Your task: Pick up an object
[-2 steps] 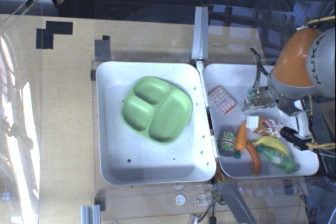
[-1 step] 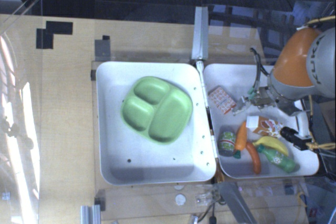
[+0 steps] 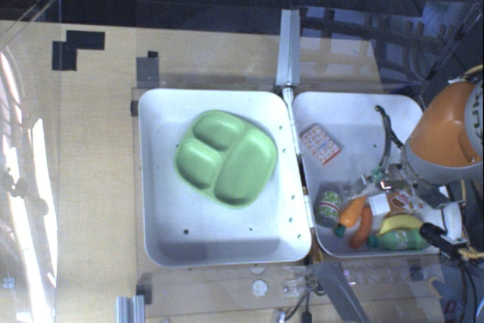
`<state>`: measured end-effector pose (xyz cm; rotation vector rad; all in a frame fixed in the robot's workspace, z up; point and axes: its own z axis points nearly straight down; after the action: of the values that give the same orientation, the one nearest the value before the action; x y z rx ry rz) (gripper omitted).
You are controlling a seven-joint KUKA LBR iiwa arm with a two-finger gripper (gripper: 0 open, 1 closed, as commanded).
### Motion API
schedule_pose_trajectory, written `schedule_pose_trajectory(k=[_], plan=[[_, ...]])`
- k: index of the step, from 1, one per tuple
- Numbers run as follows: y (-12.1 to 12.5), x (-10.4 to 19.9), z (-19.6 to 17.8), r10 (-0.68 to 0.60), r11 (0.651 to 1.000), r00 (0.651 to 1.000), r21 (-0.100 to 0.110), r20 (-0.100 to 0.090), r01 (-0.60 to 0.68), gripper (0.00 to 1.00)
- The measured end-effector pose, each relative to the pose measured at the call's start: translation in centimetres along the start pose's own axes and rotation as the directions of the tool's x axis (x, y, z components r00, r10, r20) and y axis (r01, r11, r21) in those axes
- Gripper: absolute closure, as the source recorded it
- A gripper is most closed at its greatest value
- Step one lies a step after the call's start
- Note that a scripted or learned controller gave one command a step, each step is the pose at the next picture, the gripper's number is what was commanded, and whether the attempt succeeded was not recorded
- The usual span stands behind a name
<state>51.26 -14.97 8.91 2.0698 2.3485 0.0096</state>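
Note:
The right bin (image 3: 355, 106) holds a cluster of toy foods at its front. There is a round green item (image 3: 328, 206), an orange carrot (image 3: 350, 212), a red-brown sausage (image 3: 363, 227), a yellow banana (image 3: 399, 223) and a green bottle (image 3: 398, 240). A white and red packet (image 3: 401, 202) lies just behind the banana. A small patterned square packet (image 3: 321, 144) lies apart near the bin's back left. My gripper (image 3: 384, 179) is low over the cluster, just above the white and red packet and right of the carrot. The orange-banded wrist (image 3: 446, 128) hides the bin's right side.
The left bin (image 3: 162, 231) carries a green three-compartment plate (image 3: 225, 157) in its middle. A metal divider post (image 3: 287, 49) stands behind the seam between the bins. A dark cable (image 3: 387, 132) hangs by the arm.

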Motion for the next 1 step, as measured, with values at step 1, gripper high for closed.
schedule_pose_trajectory(k=[1], plan=[[0.37,0.08,-1.19,-0.003,1.000,1.000,-0.008,0.001,0.003,1.00]])
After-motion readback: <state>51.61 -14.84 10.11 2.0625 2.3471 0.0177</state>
